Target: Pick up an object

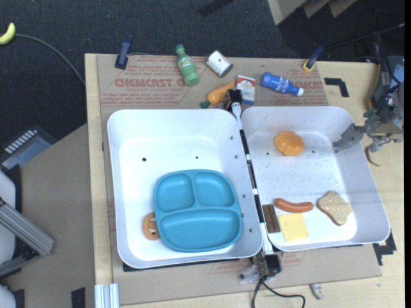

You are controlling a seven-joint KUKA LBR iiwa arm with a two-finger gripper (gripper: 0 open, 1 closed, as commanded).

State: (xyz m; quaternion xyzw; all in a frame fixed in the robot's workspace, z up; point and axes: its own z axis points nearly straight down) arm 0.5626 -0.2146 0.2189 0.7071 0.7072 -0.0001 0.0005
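The right bin [359, 172] holds an orange lump [289, 142] at its back, a red sausage [294, 205], a yellow cheese slice [293, 226] and a slice of bread [335, 207] near its front. My gripper [361, 142] hangs over the bin's right rim, open, with nothing between its fingers. It is to the right of the orange lump and well behind the bread.
The left bin [128, 140] carries a blue divided plate [196, 209] and a small brown pretzel [151, 226] at its edge. Behind the bins lie a green bottle [187, 65], a white can [219, 63], a blue bottle [281, 84] and a small carton [245, 88].
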